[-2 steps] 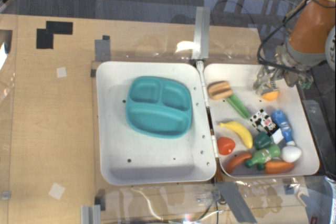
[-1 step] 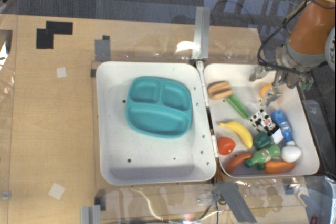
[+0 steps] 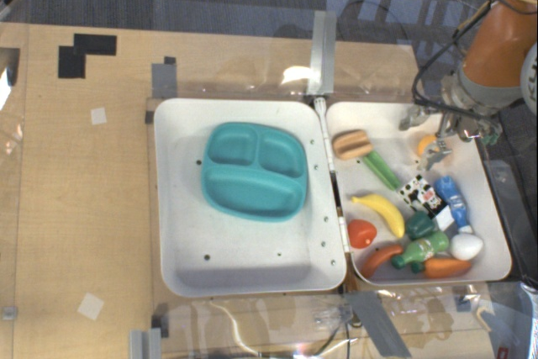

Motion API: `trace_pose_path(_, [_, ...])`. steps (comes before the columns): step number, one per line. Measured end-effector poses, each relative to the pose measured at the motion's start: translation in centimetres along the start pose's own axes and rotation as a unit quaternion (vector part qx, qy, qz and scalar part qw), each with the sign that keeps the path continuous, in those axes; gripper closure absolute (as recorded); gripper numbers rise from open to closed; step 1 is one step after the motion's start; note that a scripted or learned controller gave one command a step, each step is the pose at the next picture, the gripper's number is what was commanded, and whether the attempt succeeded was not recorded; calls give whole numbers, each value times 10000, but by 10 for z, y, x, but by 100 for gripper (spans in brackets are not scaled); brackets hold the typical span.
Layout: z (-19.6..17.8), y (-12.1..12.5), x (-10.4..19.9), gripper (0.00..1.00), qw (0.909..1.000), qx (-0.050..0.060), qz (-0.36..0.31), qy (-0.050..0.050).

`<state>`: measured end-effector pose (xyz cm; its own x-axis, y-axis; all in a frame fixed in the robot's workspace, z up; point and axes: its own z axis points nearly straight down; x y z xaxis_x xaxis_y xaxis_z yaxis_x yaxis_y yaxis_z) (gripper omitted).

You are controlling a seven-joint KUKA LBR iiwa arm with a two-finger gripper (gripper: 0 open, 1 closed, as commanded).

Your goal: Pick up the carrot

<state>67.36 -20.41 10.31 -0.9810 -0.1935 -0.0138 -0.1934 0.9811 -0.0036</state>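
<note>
The claw (image 3: pixel 437 149) hangs over the right bin's (image 3: pixel 503 219) far corner, its fingers slightly apart around nothing, a yellow piece (image 3: pixel 426 144) just beside it. The carrot (image 3: pixel 447 267) lies well below it by the near rim, touching the white egg (image 3: pixel 466 246).

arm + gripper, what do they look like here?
The arm shows a broad orange band, with grey casing at the frame's edge. Black cables loop beside it. The gripper below is a small silver metal assembly.

No text is legible; the blue bottle (image 3: pixel 449 202) perhaps carries a label, too small to read.
</note>
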Motion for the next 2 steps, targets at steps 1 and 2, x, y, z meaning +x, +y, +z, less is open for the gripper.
trace_pose_path(1, [-1,0,3,0,9976,-12,697,34])
trace_pose_path(2, [-2,0,5,0,9858,-15,1675,75])
